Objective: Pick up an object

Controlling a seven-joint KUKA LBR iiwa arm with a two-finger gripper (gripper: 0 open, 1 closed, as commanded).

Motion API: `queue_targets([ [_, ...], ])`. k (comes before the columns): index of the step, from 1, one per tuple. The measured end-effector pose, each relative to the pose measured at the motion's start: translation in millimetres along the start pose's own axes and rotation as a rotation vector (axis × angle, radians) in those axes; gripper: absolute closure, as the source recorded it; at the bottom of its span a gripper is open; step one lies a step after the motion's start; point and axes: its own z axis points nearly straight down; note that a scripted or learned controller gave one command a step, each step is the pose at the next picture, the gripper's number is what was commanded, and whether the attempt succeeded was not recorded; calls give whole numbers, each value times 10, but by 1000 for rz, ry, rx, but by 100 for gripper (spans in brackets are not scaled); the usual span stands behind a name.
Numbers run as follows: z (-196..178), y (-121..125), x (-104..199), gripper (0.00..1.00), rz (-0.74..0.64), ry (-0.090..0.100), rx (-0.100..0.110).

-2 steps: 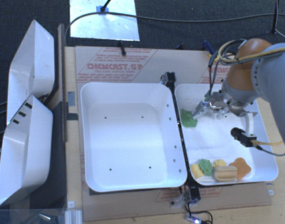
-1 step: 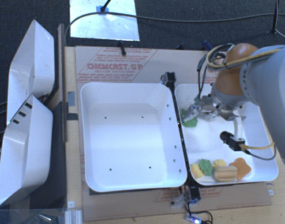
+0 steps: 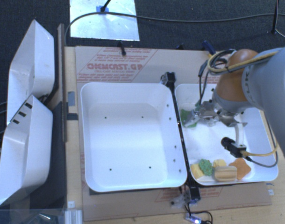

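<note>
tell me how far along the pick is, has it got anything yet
Done: the arm has reached the right bin, with the gripper low over a green object. In hand: nothing visibly held. Left: grasp and lift; the other small objects sit at the bin's near edge.

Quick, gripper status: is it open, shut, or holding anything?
Gripper: cannot be told; it is low in the right bin, at a green object near the divider.

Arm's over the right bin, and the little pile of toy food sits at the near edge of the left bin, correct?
Not quite. The camera view shows the pile of toy food at the near edge of the right bin, not the left bin. The arm is over the right bin, as you said.
</note>
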Motion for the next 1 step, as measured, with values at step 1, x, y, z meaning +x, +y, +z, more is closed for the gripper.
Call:
queue_targets([
  [1,-1120,42,-499,0,2,-3,-10],
])
